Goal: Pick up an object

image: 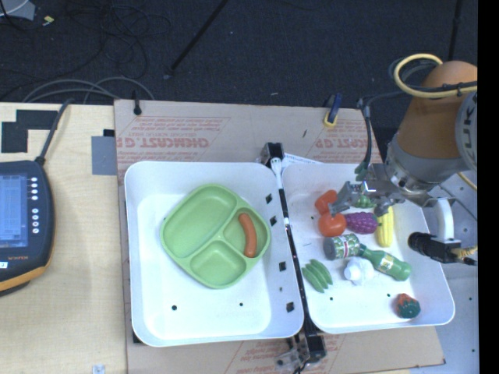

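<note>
My gripper (pixel 363 199) hangs low over the upper middle of the right bin (pixel 437 306). It is just above a purple eggplant (pixel 361 223) and beside an orange-red pepper (pixel 325 202). A red tomato (pixel 331 225) lies under the pepper. A yellow corn cob (pixel 385 229) rests to the right of the eggplant. A green bottle (pixel 368 255) lies across the bin's middle, with a small white piece (pixel 355 271) below it. A green pea pod (pixel 316 274) sits near the divider and a red strawberry (pixel 406 306) at the lower right. I see nothing lifted.
The left bin (pixel 148 302) holds a green divided plate (pixel 204 236) with a sausage (pixel 249 234) in its right compartment. A teach pendant (pixel 19 216) lies on the bench at the far left. Cables run across the dark floor behind.
</note>
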